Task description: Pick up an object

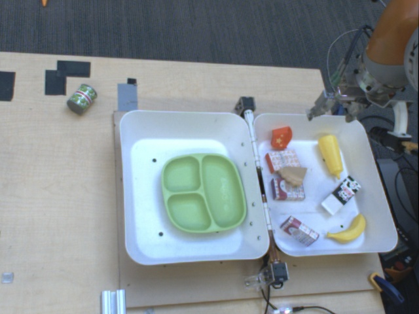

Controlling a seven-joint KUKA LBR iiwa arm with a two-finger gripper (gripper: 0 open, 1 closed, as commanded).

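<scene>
On the pale wooden tabletop [59, 195], far left, lies a small green-labelled can [82, 99], outside both bins. The left white bin [141, 136] holds a light-green three-compartment plastic plate [203, 193]. The right white bin [376, 175] carries the candidates: a red strawberry-shaped toy [281, 137], two red-and-white cartons with a tan wedge [292, 174] lying over them, a third small carton [299, 230] lower down, a yellow bottle-shaped toy [330, 154], a black-and-white carton [342, 195] and a yellow banana [348, 230] near the lower right corner. The claw [335, 104] hangs at the bin's upper rim, in the upper right of the frame; whether it is released or clenched I cannot tell, and nothing shows in it. My worry: a descent from here could strike the rim, and the stacked cartons could slip apart or shift neighbours in a grab
</scene>
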